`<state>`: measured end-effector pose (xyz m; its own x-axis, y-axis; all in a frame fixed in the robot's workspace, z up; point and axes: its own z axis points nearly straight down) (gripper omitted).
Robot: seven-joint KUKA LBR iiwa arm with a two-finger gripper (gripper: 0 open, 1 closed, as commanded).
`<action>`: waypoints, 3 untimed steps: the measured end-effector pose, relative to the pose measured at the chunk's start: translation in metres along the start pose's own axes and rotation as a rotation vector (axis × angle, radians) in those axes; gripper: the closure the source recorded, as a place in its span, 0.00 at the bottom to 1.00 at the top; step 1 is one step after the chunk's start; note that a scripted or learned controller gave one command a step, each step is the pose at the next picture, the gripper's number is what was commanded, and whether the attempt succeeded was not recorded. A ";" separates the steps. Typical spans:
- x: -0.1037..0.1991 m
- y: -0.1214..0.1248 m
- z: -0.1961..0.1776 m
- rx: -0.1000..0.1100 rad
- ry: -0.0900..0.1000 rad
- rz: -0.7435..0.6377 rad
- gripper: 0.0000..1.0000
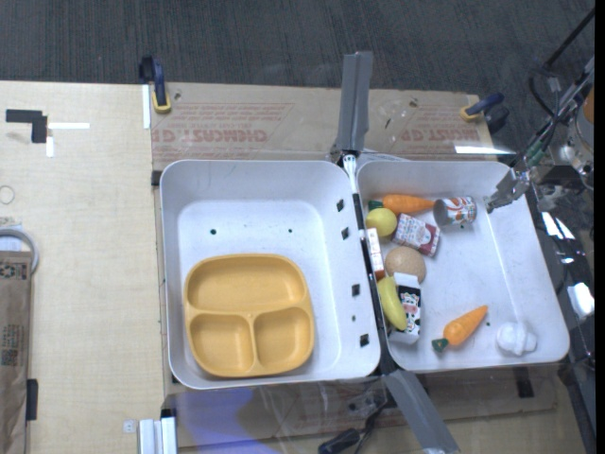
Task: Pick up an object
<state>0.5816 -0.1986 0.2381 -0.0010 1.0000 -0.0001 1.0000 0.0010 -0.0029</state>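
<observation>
At the near edge of the right bin (529, 282) lie a small carrot (463, 326), a white lump (515, 338) and a milk carton (407, 312) beside a banana (390, 301). Farther back in that bin sit a lemon (381, 221), a red packet (417, 234), a larger carrot (408, 203) and a can (457, 212). The small carrot lies apart from its neighbours; it looks light, rigid and smooth, so grasp across its thick middle. The end effector (506, 192) hangs over the bin's far right rim; whether it is spread cannot be determined.

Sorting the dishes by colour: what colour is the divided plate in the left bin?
The divided plate is a plain yellow-orange, seen clearly in the camera view.
</observation>
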 end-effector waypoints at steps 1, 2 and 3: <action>0.005 -0.098 0.106 -0.001 0.001 -0.258 0.00; 0.032 -0.104 0.148 -0.002 0.001 -0.282 0.00; 0.045 -0.103 0.089 -0.003 0.000 0.006 0.00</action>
<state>0.4783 -0.1541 0.1496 0.0053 1.0000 -0.0005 1.0000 -0.0053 0.0000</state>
